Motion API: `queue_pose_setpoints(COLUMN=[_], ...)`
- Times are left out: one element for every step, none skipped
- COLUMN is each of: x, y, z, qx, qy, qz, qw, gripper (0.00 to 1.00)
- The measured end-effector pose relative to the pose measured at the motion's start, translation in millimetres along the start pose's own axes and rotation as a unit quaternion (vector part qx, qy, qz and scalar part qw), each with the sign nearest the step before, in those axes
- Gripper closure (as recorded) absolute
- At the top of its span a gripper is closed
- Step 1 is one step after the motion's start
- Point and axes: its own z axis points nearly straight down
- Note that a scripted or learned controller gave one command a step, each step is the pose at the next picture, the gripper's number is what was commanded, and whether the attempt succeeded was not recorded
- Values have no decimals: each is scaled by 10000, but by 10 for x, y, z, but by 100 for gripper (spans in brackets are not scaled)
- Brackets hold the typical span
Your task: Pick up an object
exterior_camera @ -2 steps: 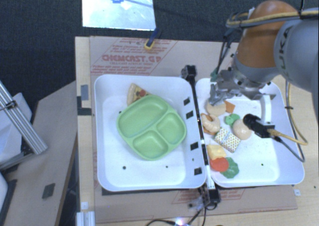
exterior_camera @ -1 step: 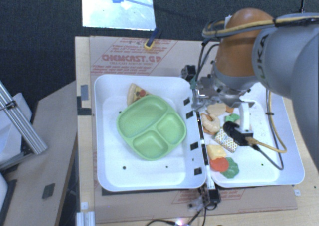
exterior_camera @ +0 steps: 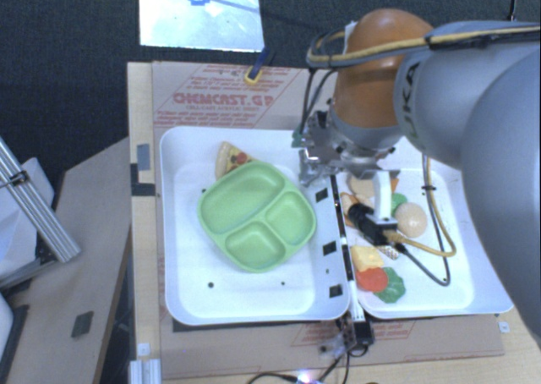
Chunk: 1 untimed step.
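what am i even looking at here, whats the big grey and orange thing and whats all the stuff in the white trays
The big grey and orange shape is a robot arm reaching in from the right. The single camera sits above the bench and looks down at a slant. At the arm's tip is a two-finger gripper, hanging over the divide between two shallow white trays.

In the left tray lies a green divided plate with three sections, and a toy pizza slice peeks out from behind it. The right tray holds small toy foods: a beige egg-like ball, a yellow piece, a red piece and a green piece.

From this angle I can't tell whether the gripper is holding anything.
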Motion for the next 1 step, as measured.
queue_pose_setpoints(x=[-164], y=[-95], z=[51], qx=[11], qy=[-7], qz=[29], qw=[10000], gripper=[100])
